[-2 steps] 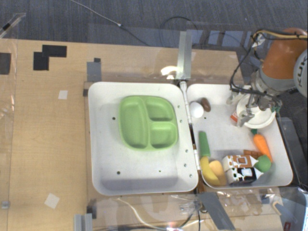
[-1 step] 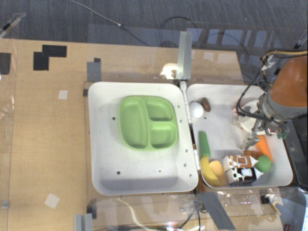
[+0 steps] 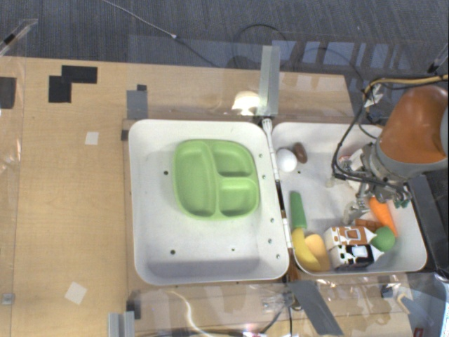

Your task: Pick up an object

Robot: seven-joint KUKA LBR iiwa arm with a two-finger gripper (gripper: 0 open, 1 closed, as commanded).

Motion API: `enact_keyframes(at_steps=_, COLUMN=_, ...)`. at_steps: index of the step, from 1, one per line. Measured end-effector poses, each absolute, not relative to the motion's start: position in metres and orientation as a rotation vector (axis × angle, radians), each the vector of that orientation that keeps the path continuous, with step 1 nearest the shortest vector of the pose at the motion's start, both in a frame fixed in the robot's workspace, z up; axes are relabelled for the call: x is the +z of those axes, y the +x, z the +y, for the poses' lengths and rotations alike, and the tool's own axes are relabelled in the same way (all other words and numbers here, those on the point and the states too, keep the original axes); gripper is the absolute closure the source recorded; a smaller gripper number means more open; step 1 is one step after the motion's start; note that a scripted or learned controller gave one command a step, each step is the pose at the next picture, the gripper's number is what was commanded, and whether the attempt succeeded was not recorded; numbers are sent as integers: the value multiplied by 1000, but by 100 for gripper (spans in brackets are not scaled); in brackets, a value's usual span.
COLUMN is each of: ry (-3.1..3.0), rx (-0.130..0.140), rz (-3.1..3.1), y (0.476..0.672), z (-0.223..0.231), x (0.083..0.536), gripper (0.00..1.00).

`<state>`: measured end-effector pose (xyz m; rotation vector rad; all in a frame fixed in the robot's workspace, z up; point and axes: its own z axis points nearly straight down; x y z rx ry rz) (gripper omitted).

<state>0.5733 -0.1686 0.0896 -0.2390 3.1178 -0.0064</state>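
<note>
While my arm [image 3: 414, 128] reaches in from the right, its grey body and orange band hang over the far right part of the right bin [image 3: 319, 142]. My pincer [image 3: 361, 206] points down into that bin, just above the cluster of toys heaped in its near corner. I cannot tell how it stands, since the wrist and cables hide most of it from above, and I see nothing clamped in it.

Right beside the pincer lies an orange carrot [image 3: 383, 213], slanting toward the bin's right wall, with a green round piece [image 3: 384, 239] at its lower end. Next to these sits a small white and brown carton [image 3: 351, 244] with dark markings, tilted, touching the green piece. To its left a yellow banana-like toy [image 3: 310, 250] rests against the bin's near wall, and a green cucumber-like stick [image 3: 297, 210] lies lengthwise just above it, along the bin's left wall. Up near the far left corner a white egg [image 3: 286, 161] sits just beside a small brown oval thing [image 3: 299, 152], well apart from the heap.

The left bin [image 3: 151, 209] holds a light green divided plate [image 3: 215, 177], with one long compartment on its left and two smaller ones on its right. Both bins stand side by side on a tan bench [image 3: 63, 209] with black patches toward its far left.
</note>
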Motion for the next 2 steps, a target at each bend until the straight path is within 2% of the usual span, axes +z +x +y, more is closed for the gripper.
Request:
enact_keyframes(at_steps=1, ry=-248, rx=-13, rz=3100, y=579, z=-168, x=105, gripper=100)
enact_keyframes(at_steps=2, ry=-1135, rx=-9, rz=2917, y=612, z=-203, x=162, gripper=100)
